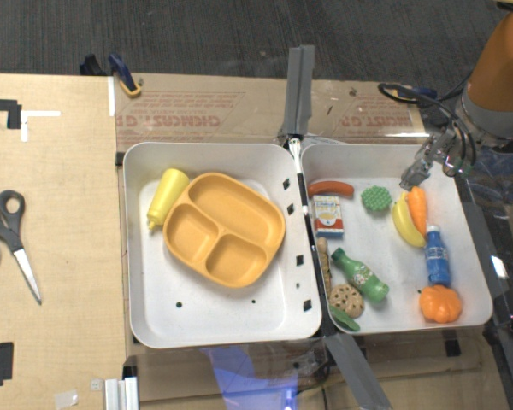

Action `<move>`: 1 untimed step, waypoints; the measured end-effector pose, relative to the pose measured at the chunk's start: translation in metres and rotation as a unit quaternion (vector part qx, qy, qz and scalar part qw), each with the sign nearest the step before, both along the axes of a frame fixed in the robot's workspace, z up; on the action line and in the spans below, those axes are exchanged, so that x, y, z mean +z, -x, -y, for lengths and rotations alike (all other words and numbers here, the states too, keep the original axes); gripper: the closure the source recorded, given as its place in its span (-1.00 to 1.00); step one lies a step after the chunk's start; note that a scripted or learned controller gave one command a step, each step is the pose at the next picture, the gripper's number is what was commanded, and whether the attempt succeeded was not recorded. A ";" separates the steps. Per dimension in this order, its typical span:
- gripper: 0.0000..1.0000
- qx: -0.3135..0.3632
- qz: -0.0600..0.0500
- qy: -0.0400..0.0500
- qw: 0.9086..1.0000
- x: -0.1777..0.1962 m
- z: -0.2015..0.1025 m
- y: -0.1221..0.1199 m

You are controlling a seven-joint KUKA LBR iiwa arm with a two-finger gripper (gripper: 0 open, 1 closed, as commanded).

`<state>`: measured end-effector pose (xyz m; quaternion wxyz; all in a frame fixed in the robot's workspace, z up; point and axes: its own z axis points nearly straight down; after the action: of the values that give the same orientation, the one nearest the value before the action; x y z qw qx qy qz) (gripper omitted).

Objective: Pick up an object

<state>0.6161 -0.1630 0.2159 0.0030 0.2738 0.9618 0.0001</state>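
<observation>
**Gripper poised at the right bin's far corner, just above the carrot**

The toy carrot (419,209) lies in the right bin (385,259), near its far right corner, with its long axis running roughly from the far wall toward the near one and its narrow end pointing nearward. It rests against a yellow banana (404,223) on its left. The gripper (419,171) sits just beyond the carrot's upper end, close to it; nothing is visible between its fingers, and whether they are apart or together cannot be told from this angle. The arm (498,67), with its orange band, comes in from the right.

Just near of the carrot a blue bottle (437,259) lies lengthwise, and beyond it toward the near wall sits a small orange pumpkin (439,304). Left of the banana is a green round brush-like toy (376,198). Along the bin's left side lie a red sausage (330,188), a small carton (327,213) with a red and blue label too small to read, a green bottle (360,276) lying at a slant, and a cookie (344,297).

The left bin (154,306) holds an orange divided plate (222,227) and a yellow bottle (166,197) touching its far left edge.

Behind the bins a cardboard sheet (205,114) bears printed red lettering seen upside down, not clearly legible. Scissors (13,233) lie on the bench (51,314) at the left.
</observation>
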 end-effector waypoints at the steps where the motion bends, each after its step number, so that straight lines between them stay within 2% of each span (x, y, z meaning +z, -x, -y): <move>1: 1.00 0.045 -0.001 0.000 0.999 -0.121 0.004 0.040</move>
<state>0.5757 -0.1669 0.0948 0.0016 0.2300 0.9732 0.0000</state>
